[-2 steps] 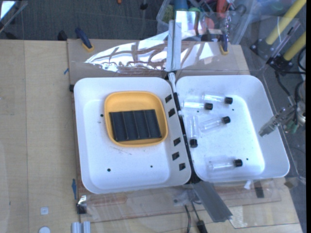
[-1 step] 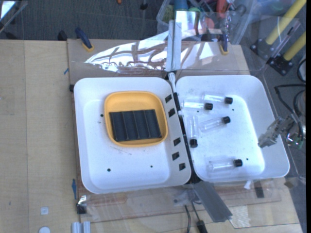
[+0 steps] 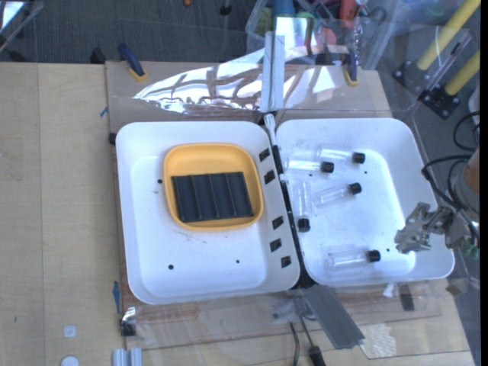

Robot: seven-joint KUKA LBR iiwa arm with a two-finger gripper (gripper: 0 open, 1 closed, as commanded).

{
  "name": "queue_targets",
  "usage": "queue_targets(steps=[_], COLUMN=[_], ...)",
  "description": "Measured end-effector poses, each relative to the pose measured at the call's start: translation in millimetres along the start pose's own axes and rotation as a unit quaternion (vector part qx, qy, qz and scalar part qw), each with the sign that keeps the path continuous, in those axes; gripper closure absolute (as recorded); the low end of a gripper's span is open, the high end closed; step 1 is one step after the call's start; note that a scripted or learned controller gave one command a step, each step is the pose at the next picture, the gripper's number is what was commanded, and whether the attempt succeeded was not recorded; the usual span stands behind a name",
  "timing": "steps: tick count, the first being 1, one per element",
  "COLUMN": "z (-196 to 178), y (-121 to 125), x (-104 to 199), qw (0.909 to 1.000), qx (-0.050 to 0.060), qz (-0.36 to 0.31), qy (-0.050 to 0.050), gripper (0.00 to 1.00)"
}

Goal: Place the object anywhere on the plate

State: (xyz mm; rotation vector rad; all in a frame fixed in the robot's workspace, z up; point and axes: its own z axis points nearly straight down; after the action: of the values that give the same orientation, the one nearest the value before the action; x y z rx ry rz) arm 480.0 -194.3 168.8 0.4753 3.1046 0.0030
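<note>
Gripper (image 3: 418,233), grip state unclear, hangs at the right white bin's (image 3: 396,139) four o'clock; nearest clear black-capped plastic vial (image 3: 352,258) looks light, slippery: grasp mid-barrel.

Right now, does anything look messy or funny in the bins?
The clear vials with black caps lie on their sides in the right bin, scattered at different angles. The yellow plate in the left bin holds a ridged black block.
</note>
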Motion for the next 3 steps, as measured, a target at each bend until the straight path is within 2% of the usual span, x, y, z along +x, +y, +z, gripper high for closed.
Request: queue_targets(steps=[1, 2, 3], z=[0, -41, -52], y=[0, 14, 13], x=[0, -113, -115], qw=[1.0, 0.9879, 0.9884], qx=[0.0, 0.0, -0.001], qz=[0.0, -0.155, -0.152], qy=[0.0, -0.004, -0.009], gripper=[0.0, 0.0, 1.0])
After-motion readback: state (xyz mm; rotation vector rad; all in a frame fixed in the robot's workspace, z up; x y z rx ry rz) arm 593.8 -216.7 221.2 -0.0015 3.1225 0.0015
